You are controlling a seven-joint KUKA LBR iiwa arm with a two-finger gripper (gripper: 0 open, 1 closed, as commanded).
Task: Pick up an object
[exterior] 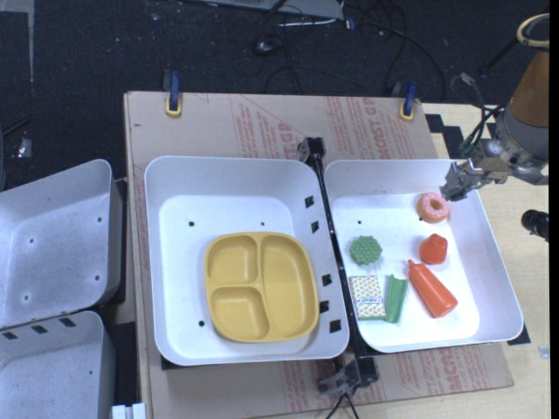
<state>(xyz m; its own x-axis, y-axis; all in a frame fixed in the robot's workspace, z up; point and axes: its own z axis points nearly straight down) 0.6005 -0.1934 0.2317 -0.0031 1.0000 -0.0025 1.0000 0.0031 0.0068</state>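
Gripper (458, 184): at about 1 o'clock of the right bin (498, 260), over its far right rim, carried by the grey arm (528, 112) with the orange band. We see nothing between it and the bin floor, and nothing lifted; its grasp state we cannot tell at this size and angle.

Contents of the right bin, all lying on the floor of the bin:
- Pink doughnut (433, 206), at 1 o'clock, just beside the gripper and nearest to it. We cannot tell whether the two touch.
- Small red round piece (434, 249), at 3 o'clock, near the doughnut.
- Orange bottle-shaped piece (432, 290), at 4 o'clock, lying on its side, slanted.
- Green round piece (366, 250), toward 9 o'clock.
- Green stick-shaped piece (396, 298), at 6 o'clock, lying flat.
- Patterned box (368, 296), at 7 o'clock, just beside the stick.

Contents of the left bin (175, 190):
- Yellow divided plate (260, 286), at centre, three compartments, nothing in them.

Progress, as we judge it: the pick is not yet made. Every item rests in a bin. We take the approach to be underway, with the doughnut the likely target given its nearness. Left to do: close on an item and raise it clear of the bin.
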